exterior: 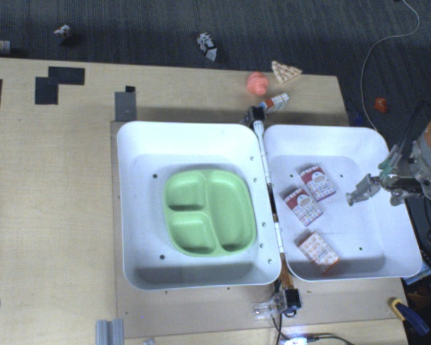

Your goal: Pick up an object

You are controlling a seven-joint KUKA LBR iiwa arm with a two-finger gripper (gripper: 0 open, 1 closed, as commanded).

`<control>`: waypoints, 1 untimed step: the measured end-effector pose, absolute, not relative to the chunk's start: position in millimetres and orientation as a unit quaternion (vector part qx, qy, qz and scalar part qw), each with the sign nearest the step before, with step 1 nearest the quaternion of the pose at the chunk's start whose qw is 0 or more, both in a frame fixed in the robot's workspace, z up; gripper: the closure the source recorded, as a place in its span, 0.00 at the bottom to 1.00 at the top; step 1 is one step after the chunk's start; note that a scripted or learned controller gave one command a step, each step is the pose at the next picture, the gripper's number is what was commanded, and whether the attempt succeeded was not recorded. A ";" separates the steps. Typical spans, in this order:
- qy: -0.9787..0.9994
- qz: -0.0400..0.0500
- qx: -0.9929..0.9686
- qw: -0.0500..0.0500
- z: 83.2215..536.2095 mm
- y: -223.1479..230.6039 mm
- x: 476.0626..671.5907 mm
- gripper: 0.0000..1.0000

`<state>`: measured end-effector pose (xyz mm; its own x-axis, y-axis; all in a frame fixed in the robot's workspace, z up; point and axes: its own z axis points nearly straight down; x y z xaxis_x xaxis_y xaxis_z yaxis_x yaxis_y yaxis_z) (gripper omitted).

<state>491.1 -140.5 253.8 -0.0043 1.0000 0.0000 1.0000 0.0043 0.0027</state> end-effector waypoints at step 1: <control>0.708 0.000 0.706 0.000 131.4 -119.5 486.7 0.00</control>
